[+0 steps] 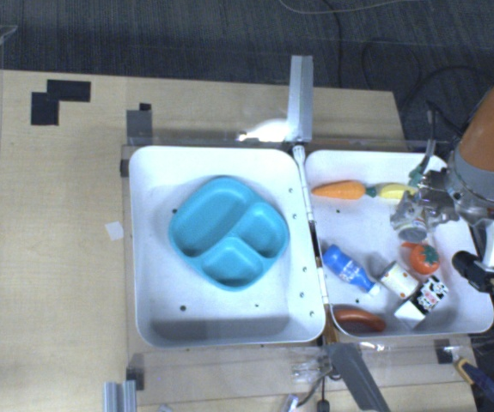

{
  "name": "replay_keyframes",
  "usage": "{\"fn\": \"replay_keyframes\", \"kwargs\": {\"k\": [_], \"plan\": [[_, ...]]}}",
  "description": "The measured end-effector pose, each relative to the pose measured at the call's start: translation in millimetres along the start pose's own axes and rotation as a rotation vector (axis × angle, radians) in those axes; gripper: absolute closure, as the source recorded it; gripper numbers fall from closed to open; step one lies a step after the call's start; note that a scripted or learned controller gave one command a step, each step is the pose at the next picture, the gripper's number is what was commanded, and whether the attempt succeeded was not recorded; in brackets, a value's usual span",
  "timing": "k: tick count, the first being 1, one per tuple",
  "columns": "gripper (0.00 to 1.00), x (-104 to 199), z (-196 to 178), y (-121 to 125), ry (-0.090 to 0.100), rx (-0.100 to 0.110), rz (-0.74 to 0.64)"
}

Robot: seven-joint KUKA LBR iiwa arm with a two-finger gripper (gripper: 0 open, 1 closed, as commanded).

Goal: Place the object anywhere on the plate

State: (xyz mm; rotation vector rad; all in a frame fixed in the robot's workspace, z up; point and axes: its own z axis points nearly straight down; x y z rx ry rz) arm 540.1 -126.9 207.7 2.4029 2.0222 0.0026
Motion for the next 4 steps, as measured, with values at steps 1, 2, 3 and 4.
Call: {"fn": "replay_keyframes", "kwargs": {"k": [1,2,3,4], "plan": [[1.0,72,1,-1,-0.001,0.003,-0.161],[1.0,134,25,2,0.0,0.003,-0.404],[1.0,201,24,-22,0.0,0.002,-0.472],[0.0,200,24,-22,0.0,0.002,-0.472]]}}
